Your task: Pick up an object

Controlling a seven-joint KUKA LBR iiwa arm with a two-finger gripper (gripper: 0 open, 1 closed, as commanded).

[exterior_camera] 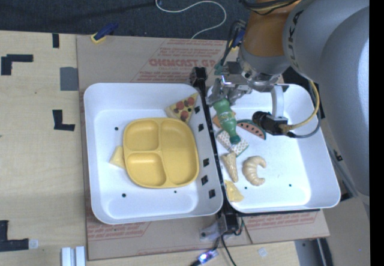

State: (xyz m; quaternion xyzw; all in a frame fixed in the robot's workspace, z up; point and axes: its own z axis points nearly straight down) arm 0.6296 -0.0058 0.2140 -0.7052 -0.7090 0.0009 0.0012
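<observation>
Nearest us, along the front of the right bin (312, 196), we see a small yellow wedge (234, 194) against the divider, partly hidden by the bin wall, so we cannot name it. Just behind it lie a cone-shaped piece (230, 166) and a pale croissant (254, 170), close together but apart. A checkered wafer-like piece (234, 145) sits behind the cone, its pattern too small to read.

In the left bin (99, 157), a yellow divided plate (161, 152) covers most of a flat yellow piece (116, 156), of which we see one corner. A pizza slice (183, 108) leans by the far right corner of that bin.

Farther back, a green bottle-like toy (227, 119) stands tilted just under the gripper (227, 89), with a watermelon slice (251, 129) to its right. The gripper's tips merge with the toy's top, so we cannot tell how wide it stands or whether it grasps anything.

The arm (336, 48) comes in from the right, bent downward, its orange band (271, 18) above the wrist, and it covers the right bin's far corner.
</observation>
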